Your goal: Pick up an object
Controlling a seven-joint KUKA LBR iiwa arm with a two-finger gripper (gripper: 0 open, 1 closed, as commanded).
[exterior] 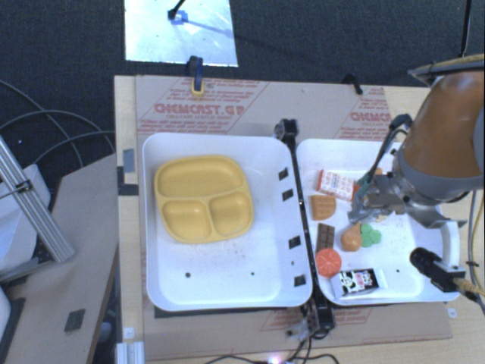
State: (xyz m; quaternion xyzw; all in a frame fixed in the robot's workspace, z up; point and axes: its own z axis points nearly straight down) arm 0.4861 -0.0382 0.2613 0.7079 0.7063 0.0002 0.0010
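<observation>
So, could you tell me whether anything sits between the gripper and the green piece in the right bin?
Nothing visible does. The gripper hangs in the right bin, with the green piece just below it in the picture. The tan round object lies beside the green piece, to its left, not in the way.

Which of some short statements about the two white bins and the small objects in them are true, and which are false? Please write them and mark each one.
1. The yellow three-compartment plastic tray lies in the left white bin. True.
2. The round orange-red slice lies in the left bin. False: it lies in the right white bin.
3. The gripper is above the right bin. True.
4. The dark brown chocolate bar lies on the yellow tray. False: it lies on the right bin's floor.
5. The small green toy is beside a tan rounded piece. True.
</observation>
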